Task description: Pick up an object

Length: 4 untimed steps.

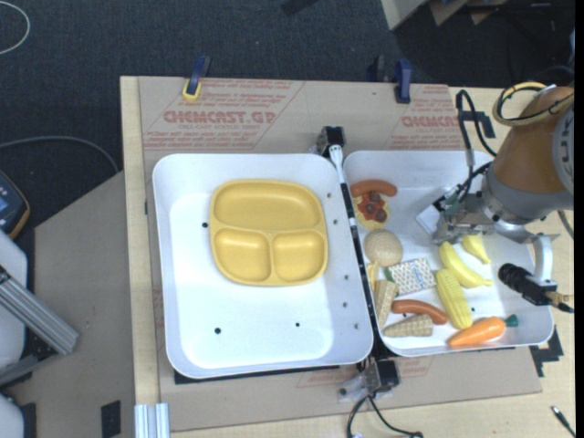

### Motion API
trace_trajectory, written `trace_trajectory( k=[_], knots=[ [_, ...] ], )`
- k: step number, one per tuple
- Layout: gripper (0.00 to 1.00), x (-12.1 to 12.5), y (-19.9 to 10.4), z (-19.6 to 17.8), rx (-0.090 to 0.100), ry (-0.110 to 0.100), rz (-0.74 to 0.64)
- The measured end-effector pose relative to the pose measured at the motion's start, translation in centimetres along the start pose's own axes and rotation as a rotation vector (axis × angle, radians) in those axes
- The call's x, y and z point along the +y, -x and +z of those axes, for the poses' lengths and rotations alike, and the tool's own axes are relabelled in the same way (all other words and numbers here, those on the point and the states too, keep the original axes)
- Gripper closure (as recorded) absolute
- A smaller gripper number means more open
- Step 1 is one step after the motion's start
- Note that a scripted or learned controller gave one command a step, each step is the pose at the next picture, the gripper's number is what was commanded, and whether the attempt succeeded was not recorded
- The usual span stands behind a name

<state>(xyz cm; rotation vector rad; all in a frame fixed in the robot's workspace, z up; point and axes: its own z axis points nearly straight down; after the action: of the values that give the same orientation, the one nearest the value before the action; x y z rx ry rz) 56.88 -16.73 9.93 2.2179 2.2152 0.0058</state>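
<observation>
The left white bin holds a yellow divided plastic plate; toy foods fill the right white bin, a yellow plastic banana just below the claw, whose opening I cannot tell.

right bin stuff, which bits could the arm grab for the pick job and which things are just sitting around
For the job:
tool, over the right bin
banana
corn cob
carrot
sausage
pizza slice
round bun

Lying about:
yellow divided plate in the left bin
clamps on the bench edge
</observation>
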Motion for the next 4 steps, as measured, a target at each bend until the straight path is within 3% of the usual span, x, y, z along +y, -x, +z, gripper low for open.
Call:
trace_trajectory(
  k=[2,3,4],
  knots=[
    [1.0,-0.3,-0.3,-11.8,0.0,0.0,-0.003],
    [1.0,-0.2,-0.2,-12.6,0.0,-0.003,-0.002],
    [1.0,1.1,-5.2,-12.9,0.002,-0.003,-0.007]
  ],
)
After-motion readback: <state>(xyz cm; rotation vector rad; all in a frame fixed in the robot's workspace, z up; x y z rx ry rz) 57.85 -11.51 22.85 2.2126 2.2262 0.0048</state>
